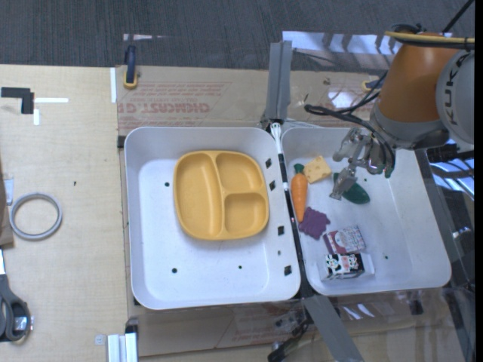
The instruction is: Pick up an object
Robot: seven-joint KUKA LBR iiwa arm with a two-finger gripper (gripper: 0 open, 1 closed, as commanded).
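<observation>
Nearest the camera, at about five o'clock in the right bin (423, 277), lies a small black-and-white carton (344, 265) with a cow-patch print; just above it and touching it sits a red-and-white packet (345, 240); at its ten o'clock lies a crumpled purple piece (314, 222). Beside the divider, a toy carrot (299, 193) lies lengthwise, orange with a green tip pointing to twelve o'clock; at its one o'clock sits a pale yellow wedge of toy cheese (318, 170). The gripper (346, 188) hangs over the middle of the right bin, its metal tip right against a dark green rounded object (357, 195) (smooth, small, partly hidden behind the finger); whether the jaws are spread or closed I cannot tell, and nothing shows clearly between them. The left bin (151, 262) holds a yellow divided plate (221, 194), three compartments, lying flat near its centre. Out at nine o'clock on the bench (60, 157) rests a grey tape ring (33, 216).
</observation>
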